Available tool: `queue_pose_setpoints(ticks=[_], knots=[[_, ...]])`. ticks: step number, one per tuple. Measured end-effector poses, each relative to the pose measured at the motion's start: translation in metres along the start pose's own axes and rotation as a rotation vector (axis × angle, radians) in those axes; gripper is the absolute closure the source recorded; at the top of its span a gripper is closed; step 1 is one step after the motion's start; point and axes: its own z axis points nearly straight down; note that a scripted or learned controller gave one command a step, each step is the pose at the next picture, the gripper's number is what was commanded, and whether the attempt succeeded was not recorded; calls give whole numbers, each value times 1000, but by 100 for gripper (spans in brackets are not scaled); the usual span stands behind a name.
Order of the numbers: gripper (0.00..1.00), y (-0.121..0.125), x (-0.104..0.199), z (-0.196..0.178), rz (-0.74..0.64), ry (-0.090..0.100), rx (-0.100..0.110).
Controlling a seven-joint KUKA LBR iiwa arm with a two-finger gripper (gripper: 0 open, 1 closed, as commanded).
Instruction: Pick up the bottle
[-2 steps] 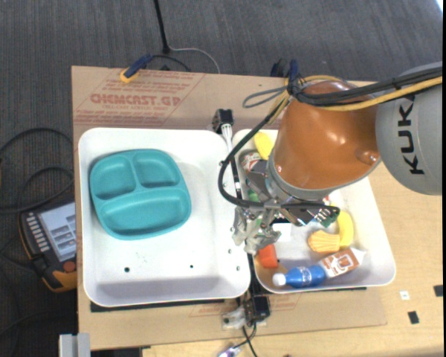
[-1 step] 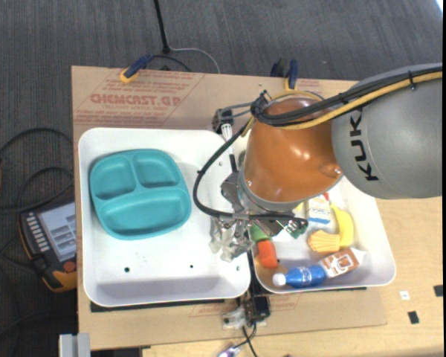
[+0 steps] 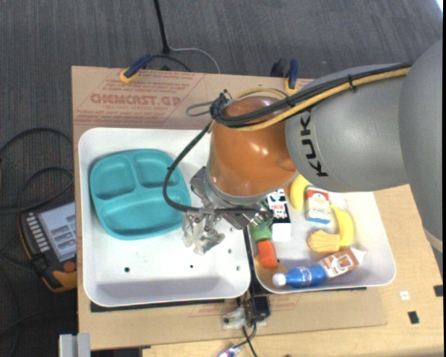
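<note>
On my screen, working from the left, the left bin (image 3: 104,274) holds a teal divided tray (image 3: 137,192) lying toward its upper left. Just right of the tray, over that bin's right half, I see the gripper (image 3: 202,235) hanging below the orange wrist band; the metal there is a small grey tangle and I cannot tell whether the fingers are spread or closed, though nothing appears to sit between them.

The bottle (image 3: 303,276), blue with a white cap, lies on its side at the front of the right bin (image 3: 379,270), well apart from the gripper and across the divider between the bins.

My worries from here:
- The gripper is over the wrong bin, so a descent here would close on nothing.
- The bottle is hemmed in: an orange and green piece (image 3: 264,244) near its cap end and a red-and-white packet (image 3: 343,261) touching its far end. Fingers could catch a neighbour.
- Lying round and flat, it would probably roll or squirt out of a pinch.
</note>
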Motion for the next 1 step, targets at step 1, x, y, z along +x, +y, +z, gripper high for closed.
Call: queue_pose_setpoints(ticks=[1], knots=[[100, -16, 54, -42, -74, 1, 2]])
